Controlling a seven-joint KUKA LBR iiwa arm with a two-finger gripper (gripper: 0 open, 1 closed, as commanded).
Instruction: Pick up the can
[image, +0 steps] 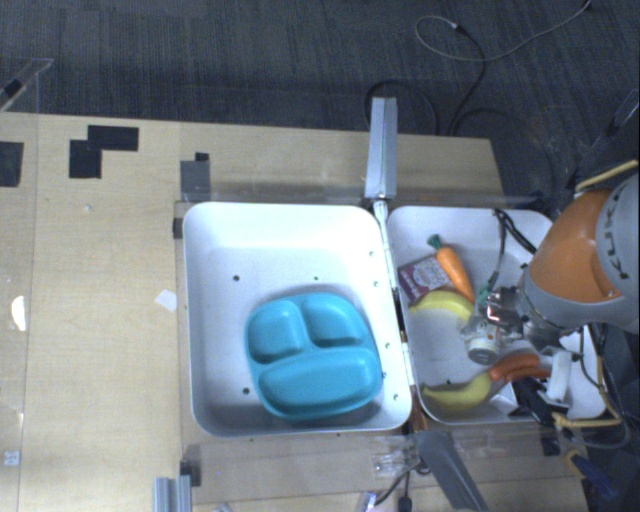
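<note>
Just right of the yellow banana (443, 303) in the right-hand white bin (420, 235), we see the small silver metal can (482, 349) under the end effector (490, 318), whose state we cannot tell, so we judge the grasp in hand and a straight lift next.

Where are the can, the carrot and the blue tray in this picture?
can (482, 349): camera view, on its round silver end, right bin.
carrot (453, 266): camera view, on the middle of its orange body.
blue tray (314, 355): camera view, on its large front compartment, left bin.
</note>
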